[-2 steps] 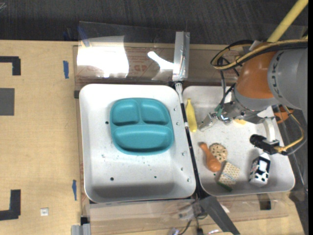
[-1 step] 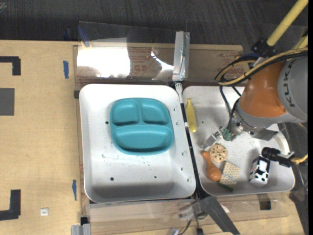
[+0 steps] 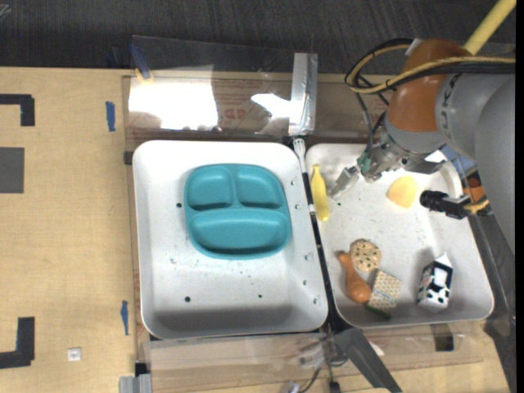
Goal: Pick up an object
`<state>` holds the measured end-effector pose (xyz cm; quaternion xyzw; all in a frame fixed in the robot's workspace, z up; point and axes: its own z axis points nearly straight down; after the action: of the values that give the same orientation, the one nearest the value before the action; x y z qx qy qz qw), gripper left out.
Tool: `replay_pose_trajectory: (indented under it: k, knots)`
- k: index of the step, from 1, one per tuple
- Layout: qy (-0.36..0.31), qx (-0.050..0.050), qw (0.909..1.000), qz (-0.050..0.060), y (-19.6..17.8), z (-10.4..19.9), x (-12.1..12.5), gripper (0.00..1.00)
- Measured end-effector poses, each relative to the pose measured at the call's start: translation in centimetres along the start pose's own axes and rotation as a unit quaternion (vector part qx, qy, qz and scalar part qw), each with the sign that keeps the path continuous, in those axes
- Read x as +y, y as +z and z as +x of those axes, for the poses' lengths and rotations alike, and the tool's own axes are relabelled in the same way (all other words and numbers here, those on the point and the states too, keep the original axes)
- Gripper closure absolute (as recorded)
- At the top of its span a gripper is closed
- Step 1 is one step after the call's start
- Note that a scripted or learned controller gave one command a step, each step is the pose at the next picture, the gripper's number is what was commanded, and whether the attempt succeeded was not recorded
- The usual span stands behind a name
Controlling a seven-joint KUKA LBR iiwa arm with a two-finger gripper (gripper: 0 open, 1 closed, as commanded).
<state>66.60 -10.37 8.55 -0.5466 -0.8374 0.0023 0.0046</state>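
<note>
Currently, item by item. Gripper (image 3: 342, 180): low over the far left part of the right bin (image 3: 409, 234), slanted toward that bin's left wall. Whether it is open or closed cannot be told from this view, and nothing shows in its grasp. Yellow banana (image 3: 318, 191): likeliest object for the pick, lying lengthwise against the left wall of the right bin, just beside the gripper's tip. Pale yellow piece (image 3: 402, 192): far part of the same bin, right of the gripper, apart from the rest. Cookie (image 3: 364, 255), orange-brown piece (image 3: 354, 283) and square cracker (image 3: 386, 286): clustered toward the near left corner, touching or overlapping. Black-and-white carton (image 3: 436, 283): upright, near right corner, alone. Teal divided plate (image 3: 237, 210): in the left bin (image 3: 164, 293), no part in the pick. Handling note, as judgement: the banana hugs the wall, so a grasp across its narrow width has little room on the wall side. The approach wants to be straight down over its middle, then a vertical lift clear of the rim. Risk: a slip off the curved skin, or a nudge that wedges it tighter against the wall. The pale yellow piece, with open floor around it, looks the easier alternative.
</note>
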Motion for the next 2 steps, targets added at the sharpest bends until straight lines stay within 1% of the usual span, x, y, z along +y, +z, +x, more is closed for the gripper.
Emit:
replay_pose_trajectory:
  k: [1,2]
  knots:
    - [0.049,-0.005,0.9988,-0.007,-6.9,-6.6,-2.7,0.0]
    - [-0.053,-0.004,0.9986,-0.006,-0.5,-7.8,-8.6,0.0]
